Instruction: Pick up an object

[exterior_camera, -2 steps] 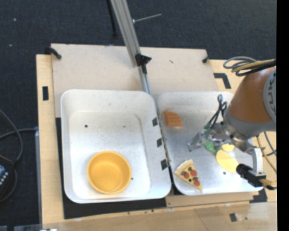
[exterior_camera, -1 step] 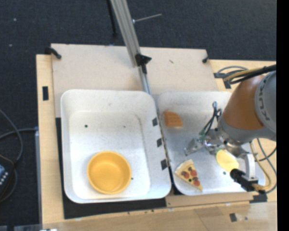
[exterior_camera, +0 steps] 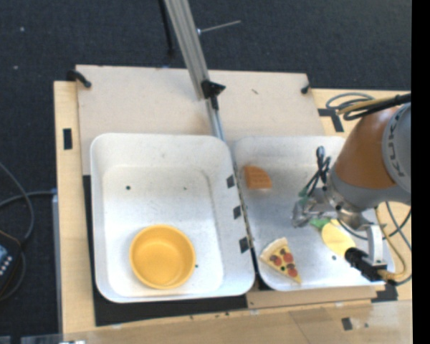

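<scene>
Grey and orange, the arm [exterior_camera: 369, 156] is the largest thing and it leans over the right bin [exterior_camera: 287, 153] from that bin's right edge. The gripper [exterior_camera: 312, 217] is low, near the bin's right side, next to a yellow and green piece [exterior_camera: 335, 235]; I cannot tell its state, and no object is seen lifted, so I judge the pick is not yet done. The left bin [exterior_camera: 115, 156] is white, shallow, with rounded corners, and looks like matt plastic. Near its front edge sits a round yellow bowl [exterior_camera: 162, 256], smooth. In the right bin, a flat pizza slice [exterior_camera: 281, 259] lies at the front edge, and a small orange bread-like piece [exterior_camera: 257, 178] lies near the left wall.
</scene>
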